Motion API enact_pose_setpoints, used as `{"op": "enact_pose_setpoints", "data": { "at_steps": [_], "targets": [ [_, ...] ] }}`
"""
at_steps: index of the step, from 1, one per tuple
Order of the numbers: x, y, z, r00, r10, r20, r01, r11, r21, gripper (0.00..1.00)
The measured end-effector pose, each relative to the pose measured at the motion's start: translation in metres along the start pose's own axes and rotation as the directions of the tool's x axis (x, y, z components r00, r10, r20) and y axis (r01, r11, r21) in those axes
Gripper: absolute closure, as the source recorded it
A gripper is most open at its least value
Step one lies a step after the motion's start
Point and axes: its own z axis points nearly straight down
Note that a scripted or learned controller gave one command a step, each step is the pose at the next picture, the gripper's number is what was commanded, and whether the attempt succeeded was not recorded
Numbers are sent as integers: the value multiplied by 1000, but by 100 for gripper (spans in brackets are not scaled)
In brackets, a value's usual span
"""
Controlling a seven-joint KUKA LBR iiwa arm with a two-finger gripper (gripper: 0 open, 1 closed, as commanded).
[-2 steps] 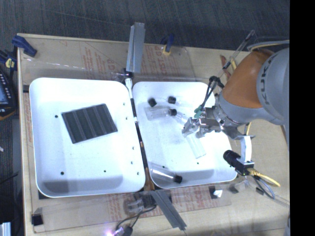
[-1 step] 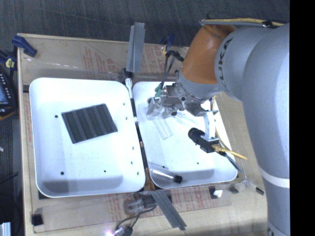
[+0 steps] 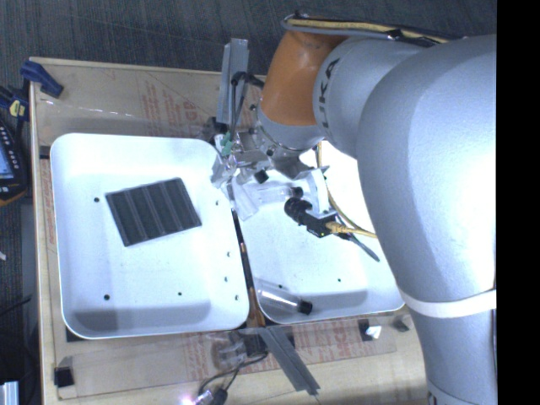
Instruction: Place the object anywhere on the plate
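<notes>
Saw the tool point(image 3: 242, 172) low over the far end of the seam between the left bin point(image 3: 84, 298) and the right bin point(image 3: 337, 270), tangled in clear plastic and cabling; could not tell whether wide or narrow, nor whether anything sat in it. Took the object point(image 3: 284, 299) to be the slim pale piece with a dark end, lying flat against the near wall of the right bin, well apart from the tool. Found the plate point(image 3: 154, 211), a dark ribbed rectangle, flat and slightly askew in the middle of the left bin. Judged the grasp not yet made. Needed a descent straight down across the narrow width of the piece, clear of the bin wall just beside it, then a lift high enough to cross both rims and a low release over the ribs, since a round body might roll. Noted smooth white bin floors, a brown desk point(image 3: 126, 99) beneath, and dark carpet beyond.
</notes>
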Motion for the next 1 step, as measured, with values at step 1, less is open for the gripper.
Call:
{"op": "enact_pose_setpoints", "data": {
  "at_steps": [1],
  "targets": [
    [116, 37, 5, 950, 313, -1, -313, 950, 0, 100]
  ]
}}
